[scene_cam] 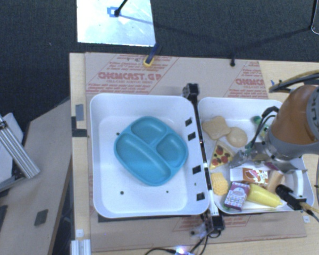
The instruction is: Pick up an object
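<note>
- The table (122, 70) carries two white bins side by side: the left bin (103, 158) and the right bin (212, 108).
- One grey arm (300, 124) with an orange band reaches in over the right bin.
- One blue divided plate (150, 150) lies alone in the left bin.
- The right bin holds the candidate objects, crowded together: two pale cookie-like pieces (217, 126), one pizza slice (221, 155), one yellow waffle-like piece (219, 184), one small pink carton (236, 195), one yellow banana-like piece (263, 196) and one flat printed packet (250, 175).
- The pincer (243, 157) sits low between the pizza slice and the packet; I cannot tell how it stands, nor whether anything is in it.
- Risk, as I judge it: the pieces touch or overlap, so a closing grasp may pinch an edge of the flat packet and slip, or nudge a neighbour aside.
</note>
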Robot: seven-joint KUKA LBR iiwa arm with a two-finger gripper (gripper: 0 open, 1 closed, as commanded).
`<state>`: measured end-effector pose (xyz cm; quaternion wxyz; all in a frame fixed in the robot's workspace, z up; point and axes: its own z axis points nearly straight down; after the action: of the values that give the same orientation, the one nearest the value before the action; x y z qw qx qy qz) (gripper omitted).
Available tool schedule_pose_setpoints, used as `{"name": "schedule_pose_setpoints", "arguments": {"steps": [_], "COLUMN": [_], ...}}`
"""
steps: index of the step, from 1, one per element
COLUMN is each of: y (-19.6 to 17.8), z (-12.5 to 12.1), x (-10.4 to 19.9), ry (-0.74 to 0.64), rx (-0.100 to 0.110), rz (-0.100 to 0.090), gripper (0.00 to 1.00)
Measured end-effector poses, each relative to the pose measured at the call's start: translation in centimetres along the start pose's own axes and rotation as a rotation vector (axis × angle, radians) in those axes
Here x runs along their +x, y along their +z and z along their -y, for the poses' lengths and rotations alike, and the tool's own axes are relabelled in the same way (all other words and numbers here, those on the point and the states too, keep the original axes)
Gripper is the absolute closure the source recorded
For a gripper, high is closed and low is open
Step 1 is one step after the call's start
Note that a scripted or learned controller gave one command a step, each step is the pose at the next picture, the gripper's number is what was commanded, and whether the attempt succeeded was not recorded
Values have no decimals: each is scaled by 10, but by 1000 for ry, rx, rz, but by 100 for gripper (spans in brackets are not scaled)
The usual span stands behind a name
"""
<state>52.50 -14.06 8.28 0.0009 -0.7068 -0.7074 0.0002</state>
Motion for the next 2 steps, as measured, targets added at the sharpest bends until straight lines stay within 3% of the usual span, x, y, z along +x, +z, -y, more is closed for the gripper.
{"name": "schedule_pose_setpoints", "arguments": {"steps": [1, 2], "y": [-13, -76], "z": [-1, -7], "x": [0, 1], "ry": [0, -3], "rx": [-5, -8], "rz": [1, 3], "gripper": [100, 100]}}
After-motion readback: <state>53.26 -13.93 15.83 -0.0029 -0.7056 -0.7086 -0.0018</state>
